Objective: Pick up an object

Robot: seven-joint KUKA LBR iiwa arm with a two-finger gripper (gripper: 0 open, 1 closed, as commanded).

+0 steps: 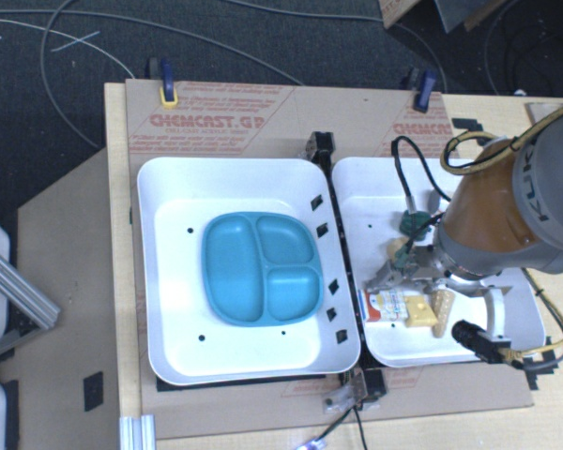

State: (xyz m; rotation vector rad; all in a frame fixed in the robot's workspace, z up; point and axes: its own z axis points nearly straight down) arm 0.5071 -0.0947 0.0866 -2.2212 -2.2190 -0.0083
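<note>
In the right bin, several small objects lie near the front edge: a red and white packet, a yellow block and a tan piece. A small green object sits further back. My gripper hangs low over the right bin, just behind the packet and the yellow block, with the orange-banded wrist above it. The arm hides whatever lies under it. I see nothing held in the gripper.
The left bin holds a blue divided plate at its middle. A black divider with clips runs between the two bins. Cables loop over the right bin's back. Blue clamps stand on the bench's far edge.
</note>
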